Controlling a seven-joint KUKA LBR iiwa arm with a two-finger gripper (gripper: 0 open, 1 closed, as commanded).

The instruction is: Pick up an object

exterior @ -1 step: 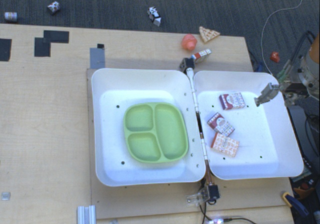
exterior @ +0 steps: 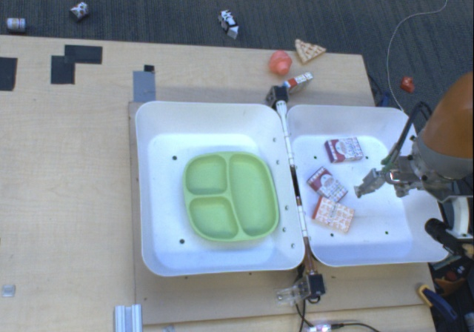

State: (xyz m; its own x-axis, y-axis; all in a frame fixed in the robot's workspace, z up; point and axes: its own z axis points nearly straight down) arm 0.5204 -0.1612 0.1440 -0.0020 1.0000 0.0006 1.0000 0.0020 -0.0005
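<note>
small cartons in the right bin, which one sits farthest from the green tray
The top carton, up toward the bin's far wall. The middle carton and the bottom carton both lie closer to the green tray.

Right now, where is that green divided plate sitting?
The green divided plate lies in the middle of the left white bin, across the divider from the right bin that holds three small red-and-white packets.

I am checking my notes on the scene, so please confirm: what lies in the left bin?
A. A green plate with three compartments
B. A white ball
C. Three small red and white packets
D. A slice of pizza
A: the green plate, divided into three compartments, lies in the left bin, while the small packets lie in the right bin.
</note>
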